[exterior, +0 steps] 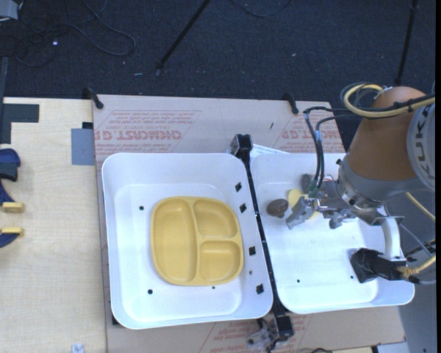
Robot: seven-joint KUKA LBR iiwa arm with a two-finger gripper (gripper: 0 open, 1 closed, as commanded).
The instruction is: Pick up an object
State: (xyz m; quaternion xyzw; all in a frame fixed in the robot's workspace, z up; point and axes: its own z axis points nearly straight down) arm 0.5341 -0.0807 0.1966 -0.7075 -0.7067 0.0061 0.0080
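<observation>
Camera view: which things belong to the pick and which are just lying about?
For the job: gripper, over the right bin; small brown lump and yellow piece beside it.
Lying about: yellow divided plate in the left bin; blue clamp on the bench.

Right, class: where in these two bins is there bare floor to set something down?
In the right bin, the floor below the hand is bare; its far part is crowded by the hand, brown object and yellow piece. The left bin has just narrow margins around the yellow plate.
</observation>
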